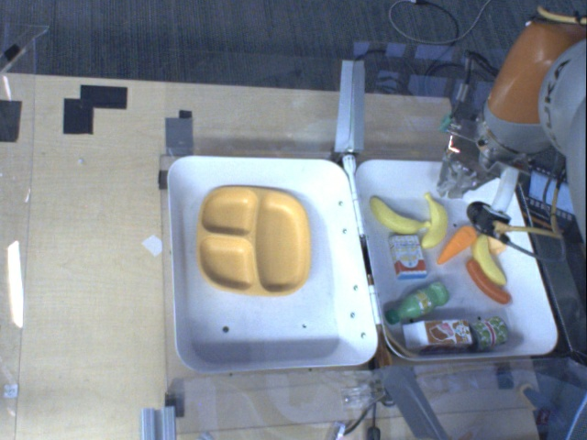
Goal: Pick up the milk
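the small white and red milk carton (407, 254) stands mid-bin, toward the bin's near-left from the gripper (456, 181) by the far edge.

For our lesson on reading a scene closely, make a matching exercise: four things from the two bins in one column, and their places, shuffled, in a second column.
Things
1. yellow divided tray
2. milk carton
3. green bottle
4. carrot

Places
A. middle of the right bin, below two bananas
B. right of the milk carton, against a banana
C. left bin
D. right bin, near its front left corner

Pairs: 1-C, 2-A, 3-D, 4-B
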